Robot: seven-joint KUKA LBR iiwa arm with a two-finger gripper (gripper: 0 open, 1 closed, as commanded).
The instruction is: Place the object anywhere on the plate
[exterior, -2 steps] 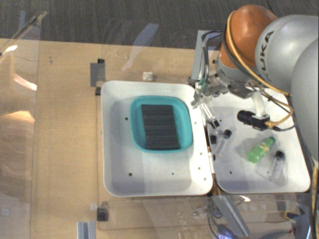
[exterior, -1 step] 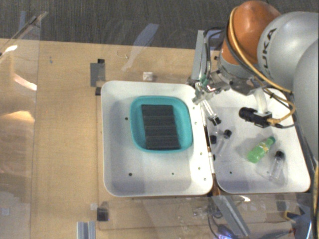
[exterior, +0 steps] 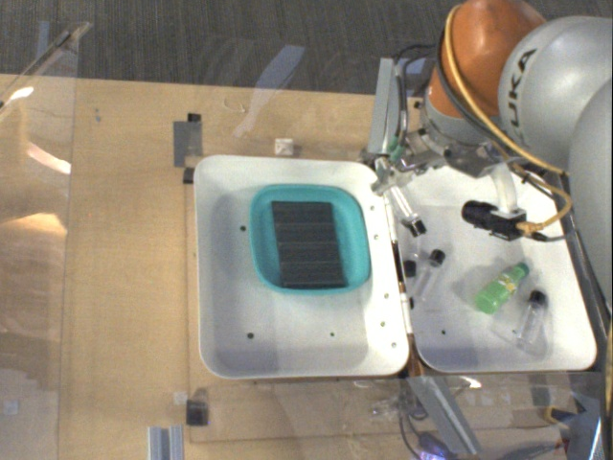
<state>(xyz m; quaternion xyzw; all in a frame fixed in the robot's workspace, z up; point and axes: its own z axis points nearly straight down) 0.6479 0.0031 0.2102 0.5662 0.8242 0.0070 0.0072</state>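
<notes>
1. On the wooden bench (exterior: 105, 286) sit two white bins side by side, touching along their middle edges.
2. Sitting in the left bin (exterior: 225, 338) is a teal plate (exterior: 261, 247) with rounded corners.
3. A dark ribbed pad (exterior: 307, 245) lies flat in the middle of the plate.
4. Over in the right bin (exterior: 460, 348), a small green bottle (exterior: 500, 290) lies on its side, toward the near right part of the bin.
5. The green bottle is not on the plate. It is well apart from it, in the other bin.
6. A clear little tube with a black cap (exterior: 530, 316) lies just beside the bottle, on its right.
7. A few more clear tubes with black tips lie near the left wall of the right bin. One of them (exterior: 407, 211) is at the far left, and another tube (exterior: 424, 266) is nearer.
8. A black part with a yellow cable (exterior: 493, 217) shows above the middle of the right bin.
9. The big grey arm (exterior: 556, 75) with its orange band comes in from the far right corner.
10. The gripper (exterior: 402, 166) hangs at the far left corner of the right bin, close to where the two bins meet.
11. It is too hard to tell how the gripper is set, and no object can be seen in its grasp.
12. A small pale cube (exterior: 283, 147) sits on the bench just past the far edge of the left bin.
</notes>
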